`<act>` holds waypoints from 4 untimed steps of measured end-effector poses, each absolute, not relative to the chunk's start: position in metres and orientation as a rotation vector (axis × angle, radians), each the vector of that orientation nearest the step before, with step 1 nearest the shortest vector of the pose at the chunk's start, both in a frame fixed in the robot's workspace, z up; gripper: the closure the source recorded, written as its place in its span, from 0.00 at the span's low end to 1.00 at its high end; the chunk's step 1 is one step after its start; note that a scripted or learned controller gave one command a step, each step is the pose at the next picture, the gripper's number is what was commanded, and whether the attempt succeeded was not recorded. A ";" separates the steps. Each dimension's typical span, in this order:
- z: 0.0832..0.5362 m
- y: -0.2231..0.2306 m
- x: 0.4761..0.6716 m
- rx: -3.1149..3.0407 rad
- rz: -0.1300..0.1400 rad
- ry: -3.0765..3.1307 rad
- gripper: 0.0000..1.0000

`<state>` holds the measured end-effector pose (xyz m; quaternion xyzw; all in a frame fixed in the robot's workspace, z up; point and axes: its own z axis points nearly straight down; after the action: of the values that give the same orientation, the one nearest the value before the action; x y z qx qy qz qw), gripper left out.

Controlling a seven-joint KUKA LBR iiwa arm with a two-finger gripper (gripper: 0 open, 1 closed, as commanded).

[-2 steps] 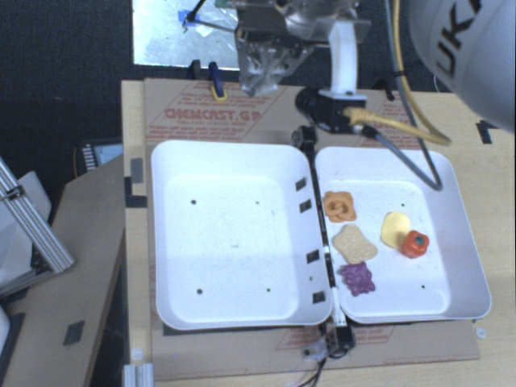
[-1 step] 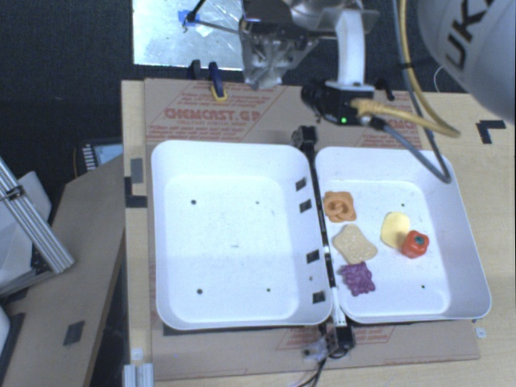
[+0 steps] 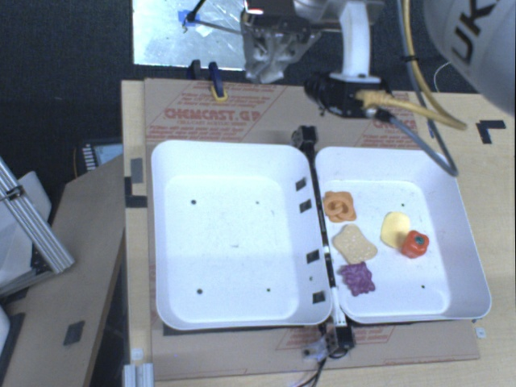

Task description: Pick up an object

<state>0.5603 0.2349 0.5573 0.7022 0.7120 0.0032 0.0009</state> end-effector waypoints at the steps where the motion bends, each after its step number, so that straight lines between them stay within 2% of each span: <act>1: 0.318 0.234 0.571 2.223 -0.011 2.224 1.00; 2: 0.340 0.235 0.499 2.217 -0.003 2.229 1.00; 3: 0.236 0.234 0.531 2.222 -0.007 2.223 1.00; 4: 0.231 0.151 0.502 2.229 -0.007 2.215 1.00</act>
<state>0.5019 0.1513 0.2313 0.7093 0.7049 -0.0022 -0.0004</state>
